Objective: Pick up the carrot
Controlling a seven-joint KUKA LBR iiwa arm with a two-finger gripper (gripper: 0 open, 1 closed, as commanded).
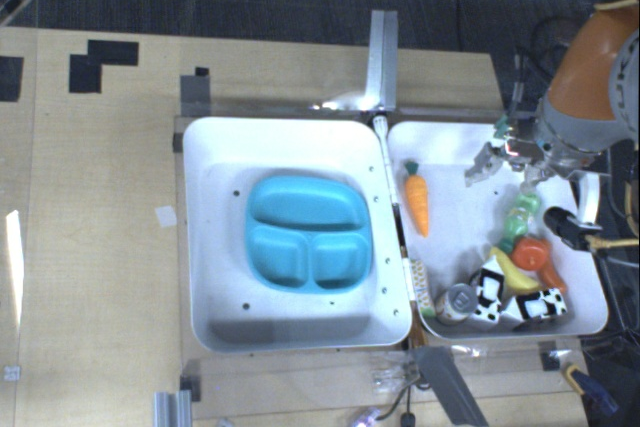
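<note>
Camera view: the carrot (416, 198) lies in the right bin (450, 140), near its left wall, green top pointing away. The gripper (508, 165) hangs over the bin's far right part, jaws spread apart and holding nothing, well apart from the carrot. A toy pile (510, 280) occupies the near right corner. A blue tray (305, 230) sits in the left bin (215, 215).
</note>
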